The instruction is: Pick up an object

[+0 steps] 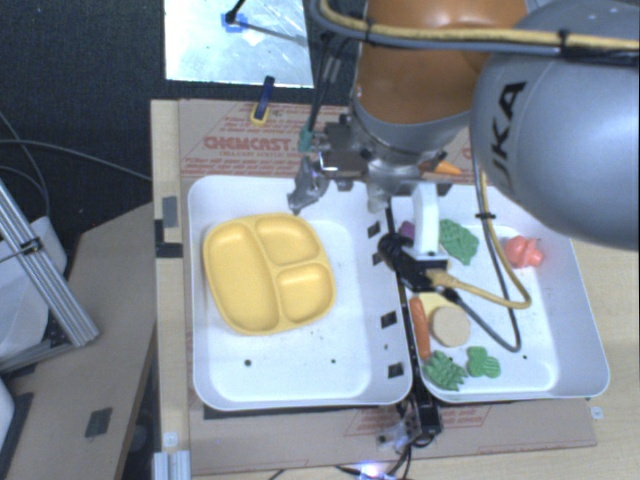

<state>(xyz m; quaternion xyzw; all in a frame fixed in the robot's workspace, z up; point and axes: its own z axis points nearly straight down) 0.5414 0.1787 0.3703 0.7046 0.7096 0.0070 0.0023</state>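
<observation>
My gripper hangs over the far edge of the left bin, just above the back rim of a yellow three-part plate. I see nothing held in it. The right bin holds a green leafy toy, a pink toy, an orange carrot, a tan disc, two small green pieces and a purple bit partly hidden by the wrist.
The big grey and orange arm covers the far right bin. A small orange piece peeks out under it. A blue and yellow tool lies on the cardboard behind the bins.
</observation>
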